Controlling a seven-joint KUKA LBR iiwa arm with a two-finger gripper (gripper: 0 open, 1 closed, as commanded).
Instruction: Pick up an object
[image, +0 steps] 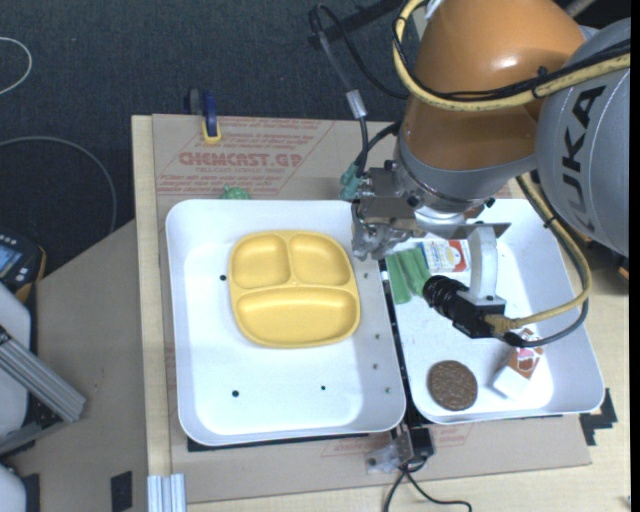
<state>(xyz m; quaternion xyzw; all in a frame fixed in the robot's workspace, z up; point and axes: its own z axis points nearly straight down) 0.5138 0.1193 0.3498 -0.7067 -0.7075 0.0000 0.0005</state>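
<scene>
Over seam between bins, hand (372, 232) hangs low beside green packet (408, 274); grip state unreadable.

Two white bins (190, 330) side by side on a brown board (260, 155), blue clamp (210, 115) at its far edge

Jaws hidden under the arm (480, 100)

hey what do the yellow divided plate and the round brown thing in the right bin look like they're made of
The yellow divided plate looks like moulded plastic: one even colour, smooth rounded ridges, a soft satin sheen. The round brown disc looks matte and slightly speckled, perhaps a toy cookie or cork; the view leaves that open.
</scene>
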